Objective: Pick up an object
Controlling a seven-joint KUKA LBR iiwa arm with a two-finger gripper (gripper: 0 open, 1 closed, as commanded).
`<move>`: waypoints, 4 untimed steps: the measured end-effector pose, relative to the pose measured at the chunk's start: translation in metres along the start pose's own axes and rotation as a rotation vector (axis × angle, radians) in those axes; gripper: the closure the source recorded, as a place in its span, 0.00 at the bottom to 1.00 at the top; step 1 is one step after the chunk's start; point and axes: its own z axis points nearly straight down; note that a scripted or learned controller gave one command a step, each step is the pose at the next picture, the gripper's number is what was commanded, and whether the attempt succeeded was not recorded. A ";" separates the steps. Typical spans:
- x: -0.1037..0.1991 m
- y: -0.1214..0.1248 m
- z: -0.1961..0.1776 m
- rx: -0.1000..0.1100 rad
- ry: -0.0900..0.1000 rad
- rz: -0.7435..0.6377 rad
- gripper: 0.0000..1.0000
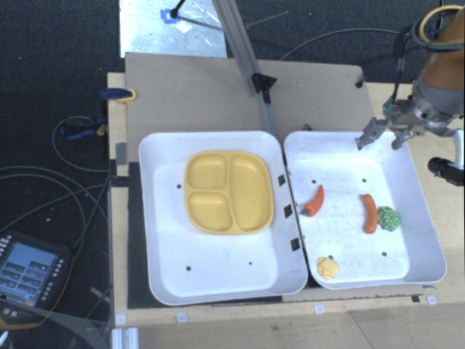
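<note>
The right bin (341, 177) holds a red-orange chili-shaped piece (314, 201) near its left side. An orange sausage-like piece (370, 213) lies beside a green broccoli-like piece (389, 219) toward the right. A yellow lumpy piece (328, 267) rests at the bin's front left corner. My gripper (382, 137) hangs over the bin's far right corner, well above and behind the objects. Its two fingers are spread apart with nothing between them.
The left bin (163, 267) carries a yellow divided plate (228, 192). A slanted grey pole (236, 31) ends in a black clamp at the bench's back. Cables and a teach pendant (29, 267) lie on the floor to the left.
</note>
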 end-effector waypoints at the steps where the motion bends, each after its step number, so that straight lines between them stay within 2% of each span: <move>1: 0.000 0.000 0.000 0.000 -0.001 -0.001 0.00; 3: -0.002 -0.006 0.113 0.005 0.001 0.005 0.00; 4: -0.003 -0.003 0.098 -0.004 -0.002 0.002 1.00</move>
